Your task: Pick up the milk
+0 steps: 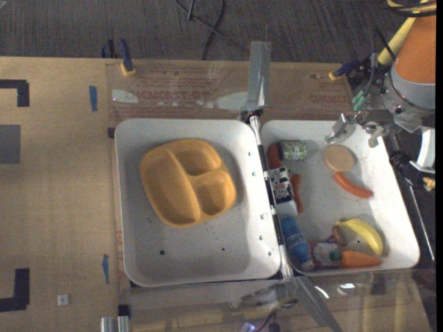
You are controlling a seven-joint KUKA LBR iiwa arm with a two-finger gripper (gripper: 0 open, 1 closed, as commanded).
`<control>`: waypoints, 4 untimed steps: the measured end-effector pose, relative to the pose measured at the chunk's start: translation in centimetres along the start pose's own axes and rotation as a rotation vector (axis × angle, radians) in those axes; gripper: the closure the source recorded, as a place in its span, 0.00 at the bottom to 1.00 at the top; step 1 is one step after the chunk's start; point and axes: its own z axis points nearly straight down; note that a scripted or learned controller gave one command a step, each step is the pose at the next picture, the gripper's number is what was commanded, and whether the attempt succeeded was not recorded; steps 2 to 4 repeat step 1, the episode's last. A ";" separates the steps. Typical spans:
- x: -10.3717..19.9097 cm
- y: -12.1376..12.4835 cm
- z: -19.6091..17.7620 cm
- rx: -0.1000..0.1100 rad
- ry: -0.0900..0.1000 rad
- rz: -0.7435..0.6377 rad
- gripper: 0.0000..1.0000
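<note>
The milk (279,184) is a small white carton with black cow patches. It lies against the left wall of the right bin (394,185), between a red piece (274,155) above it and a blue bottle (294,241) below it. My gripper (356,131) hangs over the bin's upper right corner, well to the right of the milk and just above a round tan biscuit (340,158). Its two fingers stand apart with nothing between them.
The right bin also holds a green can (294,150), an orange sausage (353,185), a thin red stick (297,191), a yellow banana (361,235) and a carrot (360,259). A yellow divided plate (187,182) lies in the left bin (138,247).
</note>
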 end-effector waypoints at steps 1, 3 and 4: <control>-3.6 1.2 3.3 0.002 0.000 0.151 0.00; -3.6 1.2 3.3 0.002 0.000 0.151 0.00; -3.6 1.2 3.3 0.002 0.000 0.151 0.00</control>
